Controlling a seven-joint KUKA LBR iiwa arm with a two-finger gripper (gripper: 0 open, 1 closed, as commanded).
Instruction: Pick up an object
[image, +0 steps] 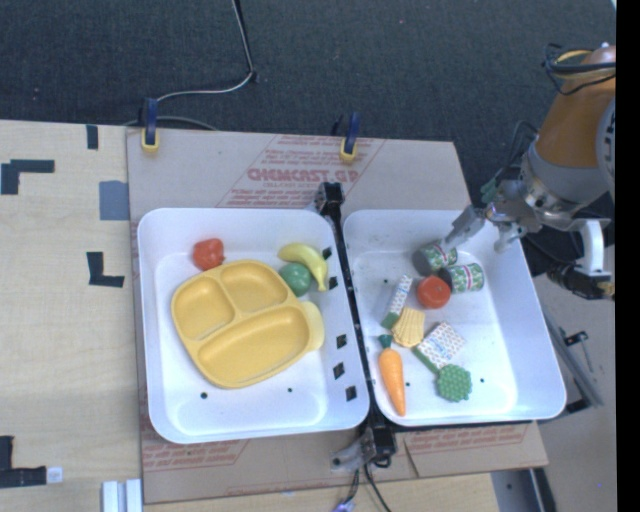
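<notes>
A small green can (436, 257) lies on its side in the upper middle of the right-hand bin (520, 385), beside a second can (466, 277) and a red tomato (433, 292), probably the object being tried for since the arm reaches straight at it. The end effector (463, 226) sits just above and right of it, one grey finger (465, 224) slanting down to the can's top. Whether it is spread or closed is too blurred to tell, and nothing shows gripped.

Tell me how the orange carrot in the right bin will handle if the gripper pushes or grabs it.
The carrot looks like rigid toy plastic, so probably stiff and light. Its rounded, tapered body lies flat on the right bin floor, so a sideways push may roll or swing it. Its smooth surface could slip between fingers.
</notes>
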